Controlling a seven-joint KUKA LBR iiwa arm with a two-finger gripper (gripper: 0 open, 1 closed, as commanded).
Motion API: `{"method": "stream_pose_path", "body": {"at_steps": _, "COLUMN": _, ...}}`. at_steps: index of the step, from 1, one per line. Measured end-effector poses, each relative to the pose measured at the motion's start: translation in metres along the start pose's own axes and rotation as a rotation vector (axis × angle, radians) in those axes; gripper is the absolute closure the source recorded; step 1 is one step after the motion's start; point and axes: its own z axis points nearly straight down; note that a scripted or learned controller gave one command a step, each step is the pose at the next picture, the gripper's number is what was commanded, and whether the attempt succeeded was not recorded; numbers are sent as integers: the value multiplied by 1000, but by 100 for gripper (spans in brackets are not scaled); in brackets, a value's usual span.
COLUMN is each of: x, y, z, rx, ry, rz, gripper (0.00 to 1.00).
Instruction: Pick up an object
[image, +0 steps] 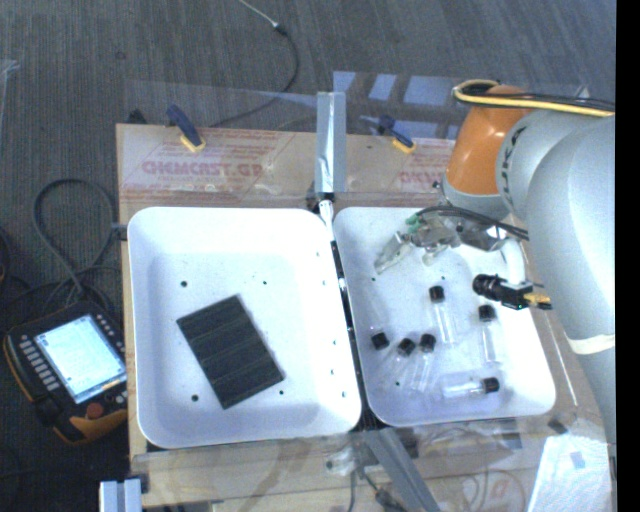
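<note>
Several small clear vials with black caps lie in the right bin (540, 395): one upright near the middle (437, 296), one further right (487, 314), a cluster of three near the front left (406, 347), and one lying flat at the front (468, 386). A black ribbed rectangular pad (229, 350) lies flat in the left bin (150, 250). My gripper (405, 243) hangs over the back part of the right bin, above the vials and apart from them. Nothing shows in its grasp. The grey arm with its orange band (480, 150) covers the bin's right back corner.
A metal divider post (328, 140) stands at the back between the bins. Blue and yellow clamps (185, 128) hold the board's back edge. A teach pendant (70, 370) lies on the floor at the left. A black connector (498, 289) hangs from the arm over the right bin.
</note>
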Motion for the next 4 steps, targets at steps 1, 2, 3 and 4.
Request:
{"method": "stream_pose_path", "body": {"at_steps": 1, "x": 1, "y": -40, "z": 7, "rx": -42, "ry": -11, "rz": -122, "gripper": 0}}
{"method": "stream_pose_path", "body": {"at_steps": 2, "x": 1, "y": -39, "z": -3, "rx": -47, "ry": -12, "rz": -121, "gripper": 100}}
{"method": "stream_pose_path", "body": {"at_steps": 3, "x": 1, "y": -39, "z": -3, "rx": -46, "ry": -12, "rz": -122, "gripper": 0}}
{"method": "stream_pose_path", "body": {"at_steps": 4, "x": 1, "y": -39, "z": -12, "rx": -47, "ry": -11, "rz": -121, "gripper": 100}}
